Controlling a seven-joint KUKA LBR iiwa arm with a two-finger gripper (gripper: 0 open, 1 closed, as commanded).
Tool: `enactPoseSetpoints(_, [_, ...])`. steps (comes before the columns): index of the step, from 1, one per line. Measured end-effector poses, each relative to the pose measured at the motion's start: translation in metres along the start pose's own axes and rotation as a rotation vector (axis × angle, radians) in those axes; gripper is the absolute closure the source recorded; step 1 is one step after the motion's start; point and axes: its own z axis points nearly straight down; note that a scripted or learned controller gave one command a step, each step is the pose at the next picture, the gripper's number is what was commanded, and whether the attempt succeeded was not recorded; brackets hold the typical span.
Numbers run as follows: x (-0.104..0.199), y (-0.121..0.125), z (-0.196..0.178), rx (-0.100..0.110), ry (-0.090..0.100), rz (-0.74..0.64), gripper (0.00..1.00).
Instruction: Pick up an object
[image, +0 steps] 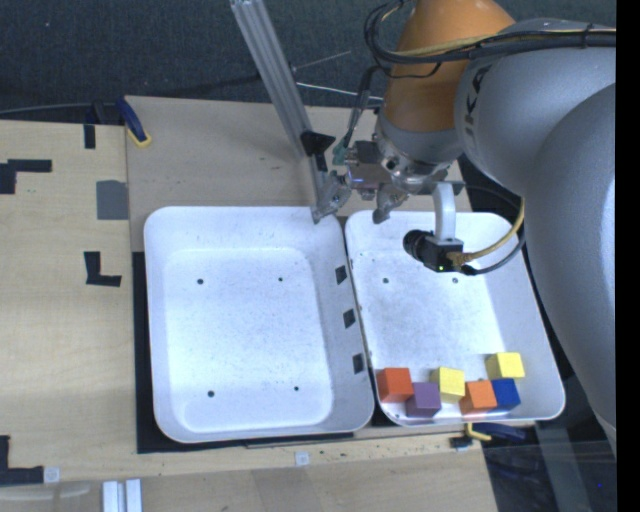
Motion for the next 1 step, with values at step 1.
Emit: enactPoseSetpoints(1, [0.0159,-0.0444,-0.0645,0.003,0.002,-0.001,0.0])
